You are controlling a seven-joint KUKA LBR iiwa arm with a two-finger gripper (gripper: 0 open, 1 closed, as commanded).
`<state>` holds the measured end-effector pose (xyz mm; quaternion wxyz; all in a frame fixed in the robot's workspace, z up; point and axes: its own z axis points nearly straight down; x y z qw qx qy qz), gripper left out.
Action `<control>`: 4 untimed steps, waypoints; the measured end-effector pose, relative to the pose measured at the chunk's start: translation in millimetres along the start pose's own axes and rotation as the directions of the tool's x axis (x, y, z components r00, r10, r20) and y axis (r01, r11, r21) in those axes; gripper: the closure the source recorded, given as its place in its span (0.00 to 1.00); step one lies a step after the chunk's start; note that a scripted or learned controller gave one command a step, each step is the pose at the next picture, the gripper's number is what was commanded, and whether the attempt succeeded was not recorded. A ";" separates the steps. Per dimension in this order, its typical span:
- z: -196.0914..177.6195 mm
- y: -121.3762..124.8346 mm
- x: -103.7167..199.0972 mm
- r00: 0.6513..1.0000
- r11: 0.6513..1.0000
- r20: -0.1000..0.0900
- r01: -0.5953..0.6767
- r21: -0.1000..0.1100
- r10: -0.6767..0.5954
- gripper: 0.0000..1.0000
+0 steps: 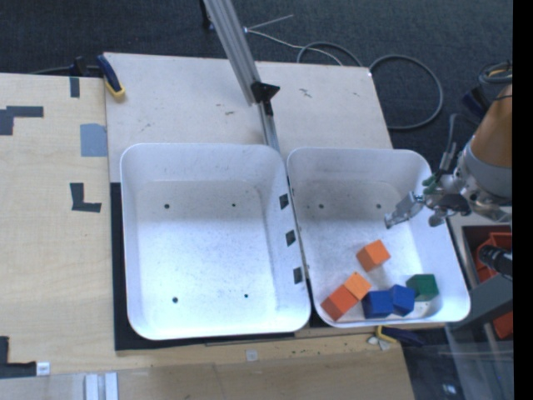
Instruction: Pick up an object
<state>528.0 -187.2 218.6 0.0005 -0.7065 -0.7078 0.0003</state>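
Several small blocks lie in the near right corner of the right bin (350, 169): an orange cube (374, 254), a second orange cube (358, 285), a red-orange block (337, 304), two blue blocks (379, 303) (403, 298) and a green block (423, 286). My gripper (419, 215) hovers over the right bin's right side, behind and to the right of the blocks. It is open, its fingers spread apart with nothing between them. It touches no block.
The left bin (133, 223) sits beside the right one, with a row of dark clips along their shared wall. A slanted metal rail (237, 44) runs down to the bins' far junction. Cables lie on the dark floor behind.
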 end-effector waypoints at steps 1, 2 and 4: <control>126.8 -4.7 41.3 1.000 1.000 0.005 -0.001 -0.004 0.001 0.00; 116.5 -5.4 42.0 1.000 1.000 0.001 0.000 -0.001 0.000 1.00; 27.7 48.4 204.6 1.000 1.000 -0.003 0.008 0.001 -0.008 1.00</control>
